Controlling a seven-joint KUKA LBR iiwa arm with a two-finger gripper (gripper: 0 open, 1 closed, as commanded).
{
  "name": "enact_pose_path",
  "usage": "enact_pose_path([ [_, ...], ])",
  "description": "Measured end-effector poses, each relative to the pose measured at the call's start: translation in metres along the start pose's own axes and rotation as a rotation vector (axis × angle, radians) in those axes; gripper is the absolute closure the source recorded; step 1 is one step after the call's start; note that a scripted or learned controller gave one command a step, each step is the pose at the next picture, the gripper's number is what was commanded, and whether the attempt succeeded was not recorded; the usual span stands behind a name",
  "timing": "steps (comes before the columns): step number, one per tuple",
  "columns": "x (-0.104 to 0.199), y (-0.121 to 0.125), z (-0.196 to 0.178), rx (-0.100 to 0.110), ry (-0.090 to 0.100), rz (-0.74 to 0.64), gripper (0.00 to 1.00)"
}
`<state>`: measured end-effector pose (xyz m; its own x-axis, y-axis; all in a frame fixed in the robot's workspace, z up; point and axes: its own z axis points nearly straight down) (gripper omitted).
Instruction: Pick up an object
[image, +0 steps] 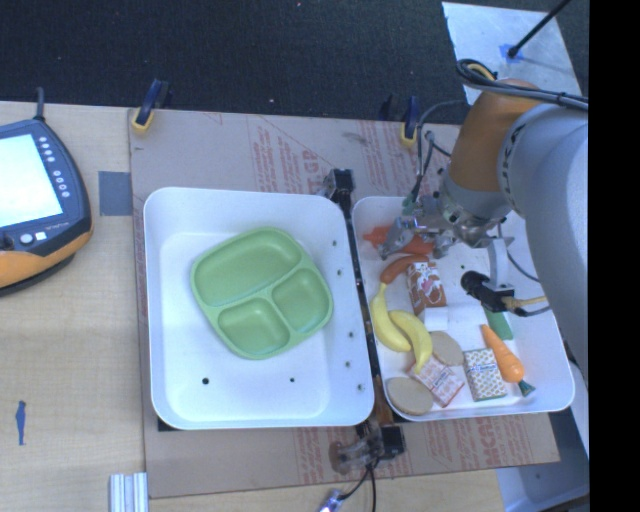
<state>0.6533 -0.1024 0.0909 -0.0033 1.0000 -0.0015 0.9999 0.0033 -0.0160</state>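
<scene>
My gripper (416, 238) hangs low over the far left part of the right bin (556, 396). An orange piece (376, 237) lies just to its left and a red sausage (395, 268) just below it. Closer to the front lie a brown packet (428, 286), a yellow banana (398, 325) and a carrot (503, 354). A tan round biscuit (408, 396) and two small cartons (437, 381) (484, 378) sit at the bin's near edge. I see nothing lifted off the bin floor.
The left bin (170, 400) holds a green divided plate (262, 292). A handheld control pendant (35, 205) rests on the bench at far left. The arm's grey body (545, 180) covers the right bin's far right corner.
</scene>
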Motion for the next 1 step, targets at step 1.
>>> enact_pose_path([
  [1,-0.0052,0.0003,0.0005,0.0,0.004,-0.001,0.0],
])
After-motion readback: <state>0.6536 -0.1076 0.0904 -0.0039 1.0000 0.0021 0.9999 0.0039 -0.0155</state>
